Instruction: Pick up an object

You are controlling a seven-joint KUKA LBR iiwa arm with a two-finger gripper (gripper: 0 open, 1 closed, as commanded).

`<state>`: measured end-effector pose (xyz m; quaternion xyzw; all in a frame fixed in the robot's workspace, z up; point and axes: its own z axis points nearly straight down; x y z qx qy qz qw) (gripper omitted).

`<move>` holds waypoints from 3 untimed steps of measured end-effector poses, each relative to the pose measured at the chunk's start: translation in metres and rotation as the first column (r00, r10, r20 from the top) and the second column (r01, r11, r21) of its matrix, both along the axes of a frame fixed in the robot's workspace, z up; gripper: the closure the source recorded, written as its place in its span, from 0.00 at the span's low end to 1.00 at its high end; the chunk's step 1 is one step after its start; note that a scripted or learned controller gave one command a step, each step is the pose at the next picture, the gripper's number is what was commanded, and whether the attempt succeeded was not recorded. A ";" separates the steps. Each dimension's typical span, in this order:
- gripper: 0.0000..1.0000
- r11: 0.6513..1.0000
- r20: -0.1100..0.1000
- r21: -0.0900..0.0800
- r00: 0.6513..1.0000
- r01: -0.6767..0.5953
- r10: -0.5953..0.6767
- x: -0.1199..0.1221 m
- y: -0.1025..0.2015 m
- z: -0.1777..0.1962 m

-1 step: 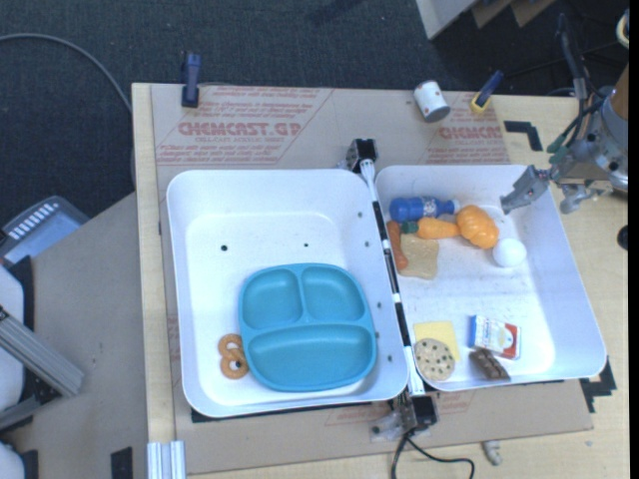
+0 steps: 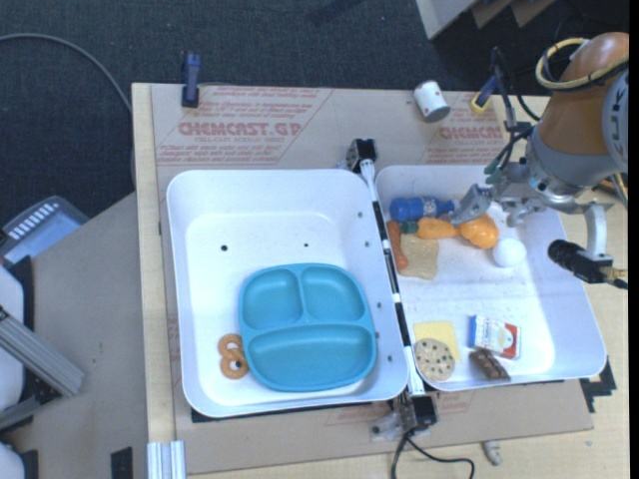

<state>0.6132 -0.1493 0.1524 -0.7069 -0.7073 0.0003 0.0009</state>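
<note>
One plate (image 2: 307, 327) (blue), one pretzel (image 2: 234, 357).

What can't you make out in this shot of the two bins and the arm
Camera view:
- Gripper: too small and dark against the arm's wrist to tell whether the fingers are open or shut.
- Blue bottle: its label is too small to read.
- Small carton: print too small to read.
- Arm: cut off by the right edge.
- Dark item beside the carton: too small to identify.
</note>
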 end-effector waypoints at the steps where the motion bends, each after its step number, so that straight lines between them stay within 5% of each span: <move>1: 0.00 1.000 0.001 -0.001 1.000 0.001 -0.001 0.024 0.014 -0.048; 3: 0.00 1.000 0.001 0.000 1.000 0.001 -0.001 -0.055 0.030 -0.068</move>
